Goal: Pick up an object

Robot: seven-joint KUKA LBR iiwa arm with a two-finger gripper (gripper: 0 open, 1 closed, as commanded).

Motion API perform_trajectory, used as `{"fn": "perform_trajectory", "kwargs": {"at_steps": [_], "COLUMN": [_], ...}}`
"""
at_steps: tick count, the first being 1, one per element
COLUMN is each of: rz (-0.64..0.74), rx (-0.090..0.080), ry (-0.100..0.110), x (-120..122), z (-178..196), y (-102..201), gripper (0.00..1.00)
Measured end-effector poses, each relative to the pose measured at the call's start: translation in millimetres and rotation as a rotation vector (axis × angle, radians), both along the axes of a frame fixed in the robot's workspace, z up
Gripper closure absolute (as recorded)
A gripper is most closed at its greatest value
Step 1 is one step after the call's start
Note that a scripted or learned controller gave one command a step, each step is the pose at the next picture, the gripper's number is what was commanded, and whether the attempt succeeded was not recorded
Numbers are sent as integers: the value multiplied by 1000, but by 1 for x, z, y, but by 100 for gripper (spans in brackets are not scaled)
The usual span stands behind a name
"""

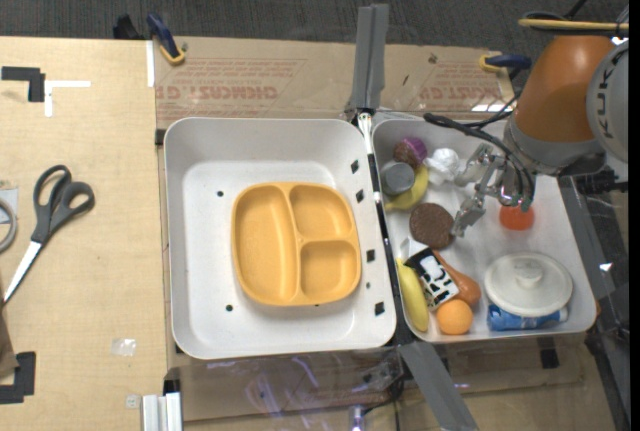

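My gripper (492, 201) hangs over the upper middle of the right bin (578, 229), open, with nothing between its fingers. A small red-orange object (517, 216) lies just beside its right finger. A brown round disc (431, 223) sits just left of the left finger (467, 214). Around them lie a banana (416, 190), a grey cup (397, 179), a purple item (408, 152) and a white crumpled piece (443, 160). Nearer the front are a second banana (412, 292), a black-and-white packet (434, 276), an orange (455, 317), a white lidded bowl (528, 282) and a blue item (518, 320).
The left bin (190, 219) holds a yellow divided plate (297, 243). Scissors (48, 211) lie on the wooden bench at far left. Cardboard (260, 79) with blue clamps runs behind the bins. A grey divider bar (368, 69) rises between the bins.
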State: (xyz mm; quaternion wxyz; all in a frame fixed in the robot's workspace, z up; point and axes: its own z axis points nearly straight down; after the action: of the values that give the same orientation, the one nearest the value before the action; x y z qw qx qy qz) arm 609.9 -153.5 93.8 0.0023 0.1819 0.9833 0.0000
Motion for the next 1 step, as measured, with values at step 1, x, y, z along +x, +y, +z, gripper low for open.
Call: {"fn": "perform_trajectory", "kwargs": {"at_steps": [1], "rz": [97], "rx": [-1], "ry": [0], "x": [-27], "z": [0], "y": [-69], "gripper": [0]}}
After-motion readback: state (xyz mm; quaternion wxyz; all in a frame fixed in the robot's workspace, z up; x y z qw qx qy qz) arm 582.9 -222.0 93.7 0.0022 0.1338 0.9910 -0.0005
